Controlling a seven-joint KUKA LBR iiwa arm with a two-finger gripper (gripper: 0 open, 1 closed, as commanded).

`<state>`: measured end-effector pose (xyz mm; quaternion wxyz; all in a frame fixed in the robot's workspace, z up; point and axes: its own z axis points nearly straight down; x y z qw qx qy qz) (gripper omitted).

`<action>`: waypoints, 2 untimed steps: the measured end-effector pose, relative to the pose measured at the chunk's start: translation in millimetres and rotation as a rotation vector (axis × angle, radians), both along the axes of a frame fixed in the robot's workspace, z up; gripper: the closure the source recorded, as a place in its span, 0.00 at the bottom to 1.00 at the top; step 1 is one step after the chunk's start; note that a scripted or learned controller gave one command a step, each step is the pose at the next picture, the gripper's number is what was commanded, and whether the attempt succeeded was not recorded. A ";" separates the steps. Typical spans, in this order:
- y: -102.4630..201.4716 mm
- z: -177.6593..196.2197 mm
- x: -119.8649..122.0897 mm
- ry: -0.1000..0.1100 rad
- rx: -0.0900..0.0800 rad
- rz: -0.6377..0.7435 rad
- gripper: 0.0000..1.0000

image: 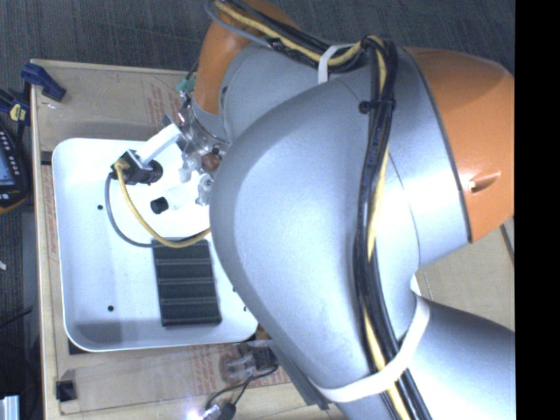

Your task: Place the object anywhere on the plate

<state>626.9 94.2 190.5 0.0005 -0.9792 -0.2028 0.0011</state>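
Observation:
A dark grey ribbed rectangular slab lies flat in the left white bin, near its front right part. My gripper hangs over the bin's back right area, up and to the right of the slab and apart from it. The big grey arm covers most of the gripper and everything to its right. I see nothing clearly held.
The bin's left half is bare white floor with a few small dark dots. Brown bench board borders the bin. A blue clamp sits at the bench's back left corner, and cables lie at the front edge.

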 end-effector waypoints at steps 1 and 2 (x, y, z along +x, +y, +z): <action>35.2 -4.8 22.2 -0.002 0.000 0.060 1.00; 12.2 77.8 10.9 0.000 0.004 0.740 1.00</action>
